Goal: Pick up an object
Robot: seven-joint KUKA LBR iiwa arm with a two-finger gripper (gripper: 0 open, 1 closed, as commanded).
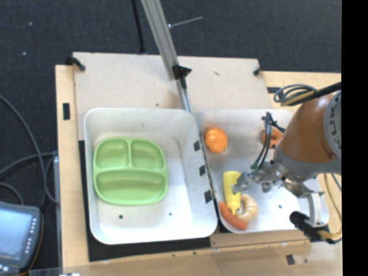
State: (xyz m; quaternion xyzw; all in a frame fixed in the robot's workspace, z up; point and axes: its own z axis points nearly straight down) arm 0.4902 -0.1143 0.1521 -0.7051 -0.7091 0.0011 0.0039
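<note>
The right bin [241,125] holds an orange round fruit [216,140] near its left wall. A yellow piece [230,189], a tan ring-shaped pastry [247,207] and an orange-red carrot-like piece [232,217] lie together at its front left. Another orange object [271,135] is partly hidden behind the arm at the back right. My gripper [251,180] hangs low over the bin's middle, just right of the yellow piece, with the grey and orange arm [313,137] above it. Nothing shows between its fingers.
The left bin [103,125] carries a green divided plate [130,171]. A metal pole [164,36] slants up from between the bins. Cables run by the arm at the right, and a screen device [17,234] sits off the bench at lower left.
</note>
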